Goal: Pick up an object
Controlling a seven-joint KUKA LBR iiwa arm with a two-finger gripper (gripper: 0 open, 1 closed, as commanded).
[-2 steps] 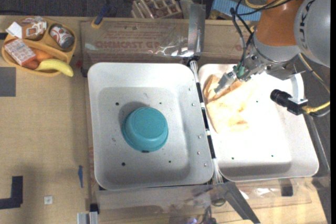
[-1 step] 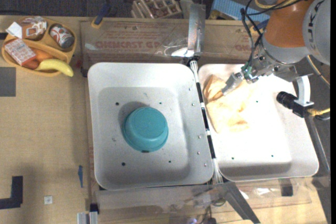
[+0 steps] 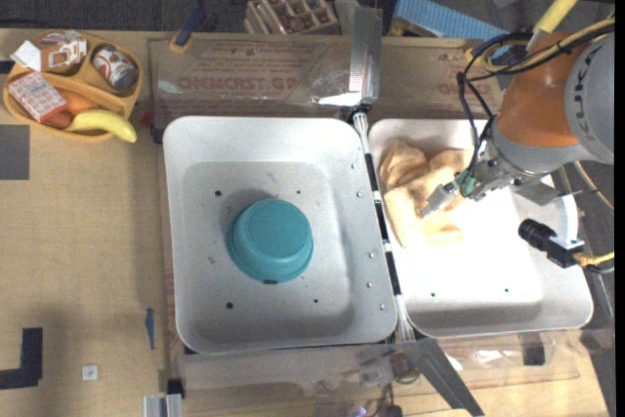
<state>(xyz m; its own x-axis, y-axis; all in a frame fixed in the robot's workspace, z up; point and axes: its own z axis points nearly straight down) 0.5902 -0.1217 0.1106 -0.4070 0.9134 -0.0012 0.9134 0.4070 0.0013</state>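
Right now a crumpled tan cloth (image 3: 418,190) lies in the right bin (image 3: 498,293), bunched against its upper-left corner beside the divider. Gripper (image 3: 441,198) sits low over the cloth's right edge, tips at or on the fabric; can't tell how its tips stand or if any cloth is caught. Grey arm with orange band (image 3: 539,107) comes in from the right. Left bin (image 3: 195,161) has a teal bowl (image 3: 271,239) upside down near its middle. Tray of toy food with a banana (image 3: 105,123) sits far left on the bench.
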